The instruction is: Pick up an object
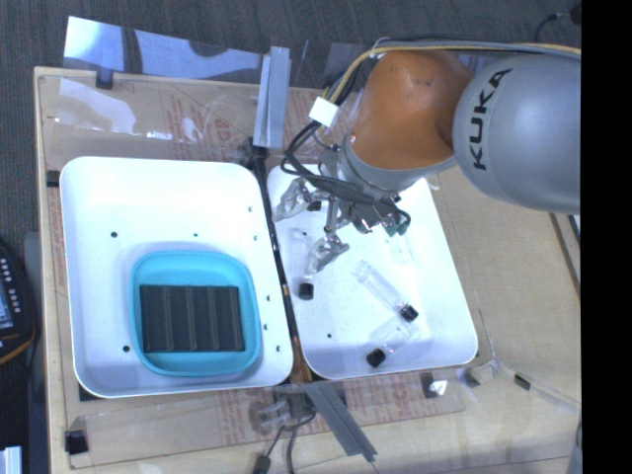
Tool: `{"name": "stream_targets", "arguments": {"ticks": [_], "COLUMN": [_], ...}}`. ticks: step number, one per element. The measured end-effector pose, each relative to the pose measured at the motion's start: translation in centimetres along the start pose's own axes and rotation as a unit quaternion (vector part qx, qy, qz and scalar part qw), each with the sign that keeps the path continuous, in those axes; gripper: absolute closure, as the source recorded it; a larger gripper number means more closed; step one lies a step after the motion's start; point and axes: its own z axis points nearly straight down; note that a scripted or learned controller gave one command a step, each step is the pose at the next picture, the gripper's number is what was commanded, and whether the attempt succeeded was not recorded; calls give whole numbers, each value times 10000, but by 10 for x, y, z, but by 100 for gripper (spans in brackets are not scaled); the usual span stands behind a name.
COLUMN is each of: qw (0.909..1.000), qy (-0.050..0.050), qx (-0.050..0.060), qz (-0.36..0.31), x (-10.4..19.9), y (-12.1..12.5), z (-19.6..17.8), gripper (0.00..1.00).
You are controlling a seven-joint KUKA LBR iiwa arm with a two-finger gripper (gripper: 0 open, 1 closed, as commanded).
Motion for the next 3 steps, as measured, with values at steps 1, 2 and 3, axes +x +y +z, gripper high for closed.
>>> {"name": "stream_targets", "arguments": {"ticks": [1,2,3], "qw": [9992,9995,9687], "qy": [16,15,19], "qx": [-9,-7,-19], "qz": [-411,-300,-2482], "x": [40,27,70], "y": [53,-32,-31], "z": [1,24,64], "gripper": [0,0,0]}}
